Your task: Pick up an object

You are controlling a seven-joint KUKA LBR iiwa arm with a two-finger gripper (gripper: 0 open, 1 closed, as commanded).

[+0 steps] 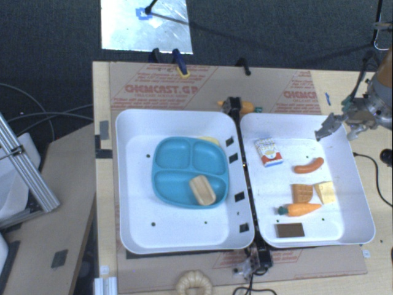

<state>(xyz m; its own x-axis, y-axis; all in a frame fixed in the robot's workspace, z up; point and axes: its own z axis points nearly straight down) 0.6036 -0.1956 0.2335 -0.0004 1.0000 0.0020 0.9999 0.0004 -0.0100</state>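
1. This is a robotics lab, not a home: a wooden bench (202, 82) topped with board printed "CHEMCAST GP" sits on dark carpet (49, 35).
2. Two shallow white bins (132, 165) are fixed side by side, joined by black clips (238, 196) down the middle, clearly a test rig.
3. Loose cables (37, 112) trail over the floor at left, beside an aluminium frame rail (24, 171).
4. A shiny metal sheet (147, 17) lies on the carpet up top.
5. The grey robot arm (374, 106) reaches in from the right edge.
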